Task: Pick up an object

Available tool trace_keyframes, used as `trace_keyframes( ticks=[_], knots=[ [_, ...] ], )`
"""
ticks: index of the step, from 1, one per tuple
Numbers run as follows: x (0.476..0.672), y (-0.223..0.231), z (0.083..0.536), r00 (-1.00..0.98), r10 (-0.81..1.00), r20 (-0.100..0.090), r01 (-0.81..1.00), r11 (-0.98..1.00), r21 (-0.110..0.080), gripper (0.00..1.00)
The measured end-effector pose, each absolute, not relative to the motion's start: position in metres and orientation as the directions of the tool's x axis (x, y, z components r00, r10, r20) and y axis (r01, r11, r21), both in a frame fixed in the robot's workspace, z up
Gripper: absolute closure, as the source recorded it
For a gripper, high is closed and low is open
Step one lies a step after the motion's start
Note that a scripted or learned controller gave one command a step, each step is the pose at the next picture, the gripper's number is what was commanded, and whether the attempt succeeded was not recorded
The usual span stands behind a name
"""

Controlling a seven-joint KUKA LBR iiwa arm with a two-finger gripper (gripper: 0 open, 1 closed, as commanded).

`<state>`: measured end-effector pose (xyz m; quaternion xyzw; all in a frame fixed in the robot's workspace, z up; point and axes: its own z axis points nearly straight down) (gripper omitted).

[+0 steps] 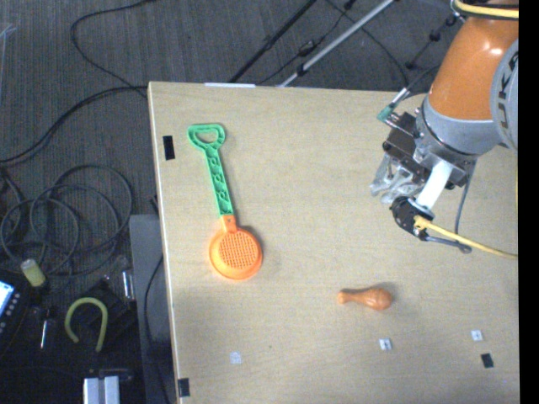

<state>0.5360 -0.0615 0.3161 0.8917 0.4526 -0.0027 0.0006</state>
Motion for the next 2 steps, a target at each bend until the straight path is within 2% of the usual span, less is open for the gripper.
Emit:
trace_keyframes(
  ticks=[1, 2],
  knots=[
    [0.507, -0.167, 0.296, 0.647, 0.763, -0.005, 0.763, -0.647, -0.003, 1.00],
    [0.508, -0.171, 0.308, 0.969, 0.248, -0.006, 0.248, -0.969, 0.001, 1.00]
  ],
)
